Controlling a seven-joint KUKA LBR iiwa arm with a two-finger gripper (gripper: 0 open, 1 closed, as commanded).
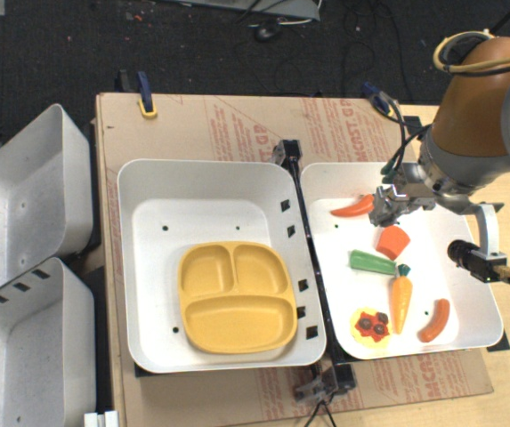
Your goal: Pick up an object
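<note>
The hand (392,210) hangs low over the far part of the right bin (468,327), just above an orange block (393,239) and beside a red pepper (353,207); whether it is spread or pressed together I cannot tell, as the wrist hides it from above. The things to pick from lie close together: a green piece (372,261) touches or nearly touches the orange block, a carrot (400,298) sits just near of that, and a sausage (434,320) and a small yellow disc with dark berries (372,325) lie at the near end. The likely trouble is crowding: coming down here, the hand could land on two things at once, nudge the pepper or the green piece aside, or close on an edge of the block so it slips out. The smooth white bin floor would let light toys slide. The left bin (139,238) holds a yellow divided plate (236,297). Both bins rest on a cardboard-covered tabletop (210,127) with clamps, spare white bins (23,238) stand at the left, and cables trail over dark floor (59,43) beyond.
</note>
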